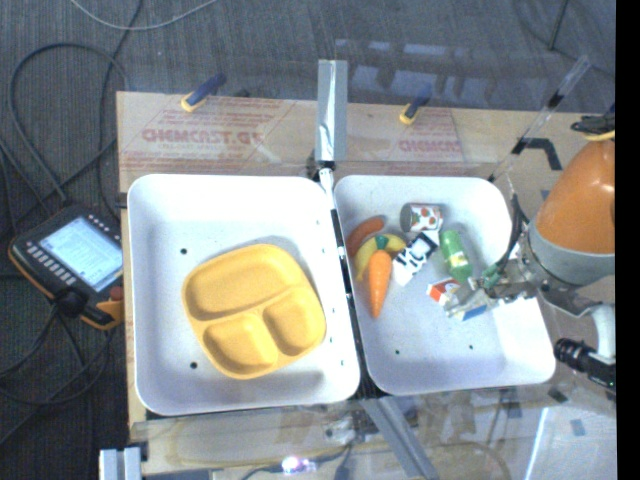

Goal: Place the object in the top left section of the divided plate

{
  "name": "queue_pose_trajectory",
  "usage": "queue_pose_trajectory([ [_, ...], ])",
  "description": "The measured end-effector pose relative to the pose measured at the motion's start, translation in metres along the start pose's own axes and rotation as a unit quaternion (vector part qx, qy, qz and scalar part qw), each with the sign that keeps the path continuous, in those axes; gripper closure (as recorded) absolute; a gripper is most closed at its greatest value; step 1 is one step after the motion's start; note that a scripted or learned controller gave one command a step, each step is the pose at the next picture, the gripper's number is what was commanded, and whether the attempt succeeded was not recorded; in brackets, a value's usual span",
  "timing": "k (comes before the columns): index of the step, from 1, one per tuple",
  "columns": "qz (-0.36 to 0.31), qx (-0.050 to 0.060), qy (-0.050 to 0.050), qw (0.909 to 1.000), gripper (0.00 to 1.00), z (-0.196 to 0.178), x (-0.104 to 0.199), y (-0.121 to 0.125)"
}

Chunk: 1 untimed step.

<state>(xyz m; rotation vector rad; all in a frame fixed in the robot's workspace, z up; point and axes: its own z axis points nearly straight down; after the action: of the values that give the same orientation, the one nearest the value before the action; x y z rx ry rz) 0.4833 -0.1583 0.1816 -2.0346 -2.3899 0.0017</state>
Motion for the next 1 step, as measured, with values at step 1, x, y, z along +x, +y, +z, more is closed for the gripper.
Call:
queue_pose_trajectory([
  [1, -0.041, 0.0, 0.0, 0.9992, 1.0, -0.035, 0.0862, 0.021],
])
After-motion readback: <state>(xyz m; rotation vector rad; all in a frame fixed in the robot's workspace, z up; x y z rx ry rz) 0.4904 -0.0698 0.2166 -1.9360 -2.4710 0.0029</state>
